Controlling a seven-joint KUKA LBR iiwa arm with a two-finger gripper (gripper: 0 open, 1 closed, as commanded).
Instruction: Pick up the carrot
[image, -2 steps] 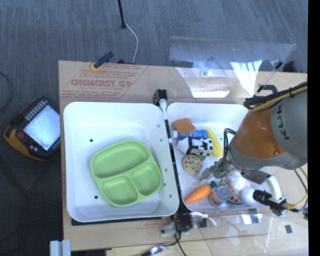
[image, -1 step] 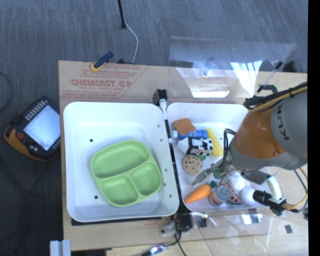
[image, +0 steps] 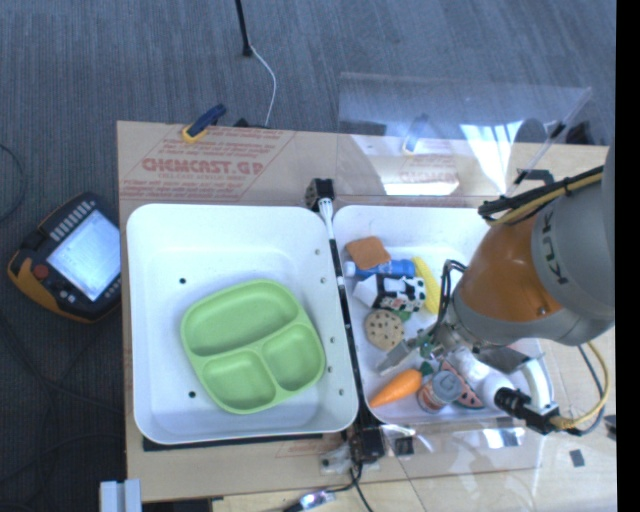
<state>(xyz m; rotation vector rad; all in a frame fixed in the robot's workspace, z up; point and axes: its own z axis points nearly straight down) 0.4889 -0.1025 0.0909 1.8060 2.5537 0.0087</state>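
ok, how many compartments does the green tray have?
3. The light green plastic divided tray lies in the left shallow white bin: one long compartment along its upper-left side, two smaller ones along its lower-right. None looks hidden.

Single fixed camera above the bench (image: 200, 150), angled down, perhaps mid-distance, both white bins (image: 150, 300) framed

In my left bin (image: 150, 300) sits a green divided plate (image: 253, 345), tilted a little. My right bin (image: 400, 215) holds a round cookie (image: 381, 327), a brown block (image: 368, 252), a black-and-white cow toy (image: 400, 292) and something yellow (image: 424, 274) (partly hidden). The teach pendant (image: 68, 257) lies on the carpet.
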